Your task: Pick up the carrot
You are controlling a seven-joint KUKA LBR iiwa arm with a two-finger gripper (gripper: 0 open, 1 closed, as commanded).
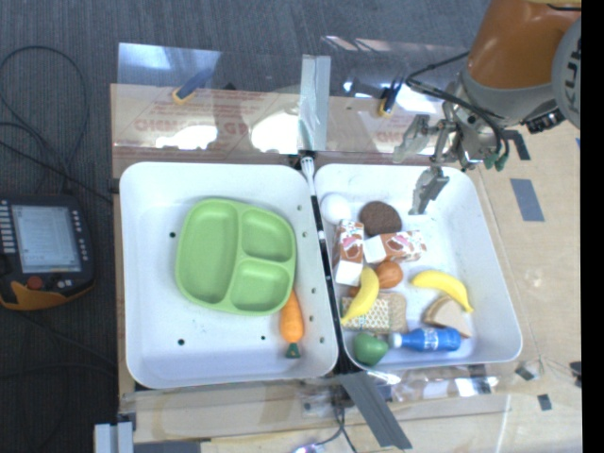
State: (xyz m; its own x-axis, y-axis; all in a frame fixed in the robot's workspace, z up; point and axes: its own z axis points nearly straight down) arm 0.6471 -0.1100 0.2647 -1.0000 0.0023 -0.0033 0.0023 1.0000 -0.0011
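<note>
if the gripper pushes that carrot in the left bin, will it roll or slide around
The carrot looks round and tapered, so a nudge would probably roll it in a curve. It lies between the green plate and the bin wall, which may stop it. Its glossy surface could slip in the gripper.

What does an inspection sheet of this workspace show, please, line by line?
Surface: two white bins side by side on the bench.
Job's things: carrot in the left bin, beside the green plate.
Clutter: bananas, bottle and other toy food in the right bin.
End effector: end effector above the right bin's far corner, holding nothing.
Cables: black cable on the floor, left.
Surroundings: pendant on the left.
</note>
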